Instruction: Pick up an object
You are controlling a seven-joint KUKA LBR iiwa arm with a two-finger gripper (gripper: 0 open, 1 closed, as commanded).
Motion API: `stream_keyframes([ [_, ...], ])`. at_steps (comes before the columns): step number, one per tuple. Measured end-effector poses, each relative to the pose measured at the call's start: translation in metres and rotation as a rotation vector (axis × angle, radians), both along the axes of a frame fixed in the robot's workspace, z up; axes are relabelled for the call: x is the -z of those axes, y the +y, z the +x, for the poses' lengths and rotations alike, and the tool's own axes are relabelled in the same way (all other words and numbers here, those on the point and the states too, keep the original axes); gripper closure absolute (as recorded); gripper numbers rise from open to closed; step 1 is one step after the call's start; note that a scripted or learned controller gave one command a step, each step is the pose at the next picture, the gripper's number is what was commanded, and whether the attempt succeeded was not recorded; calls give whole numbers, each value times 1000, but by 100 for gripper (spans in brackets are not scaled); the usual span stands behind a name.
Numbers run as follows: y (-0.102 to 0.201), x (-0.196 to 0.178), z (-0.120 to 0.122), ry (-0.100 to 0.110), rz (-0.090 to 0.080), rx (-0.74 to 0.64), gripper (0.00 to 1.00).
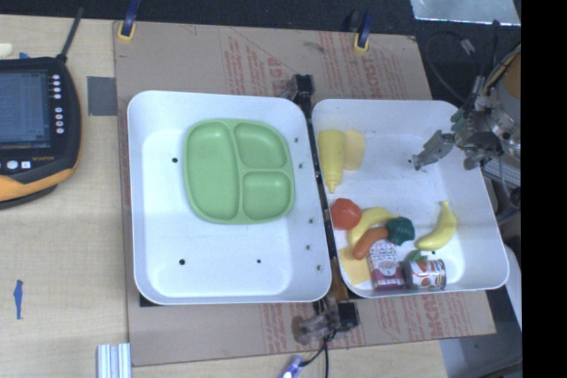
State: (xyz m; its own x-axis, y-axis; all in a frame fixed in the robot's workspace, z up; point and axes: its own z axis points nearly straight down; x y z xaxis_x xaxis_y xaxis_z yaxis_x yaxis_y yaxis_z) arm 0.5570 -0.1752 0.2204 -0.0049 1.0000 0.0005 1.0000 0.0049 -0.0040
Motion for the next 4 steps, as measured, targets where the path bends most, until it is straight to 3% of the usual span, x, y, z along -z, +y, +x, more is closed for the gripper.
stream_keyframes([
  [1,65,18,-19,1,-1,-3,0],
  [2,-15,99,98,2,1,3,0],
  [3,10,41,-10,-1,-1,1,0],
  [4,60,68,-48,1,0,-2,0],
])
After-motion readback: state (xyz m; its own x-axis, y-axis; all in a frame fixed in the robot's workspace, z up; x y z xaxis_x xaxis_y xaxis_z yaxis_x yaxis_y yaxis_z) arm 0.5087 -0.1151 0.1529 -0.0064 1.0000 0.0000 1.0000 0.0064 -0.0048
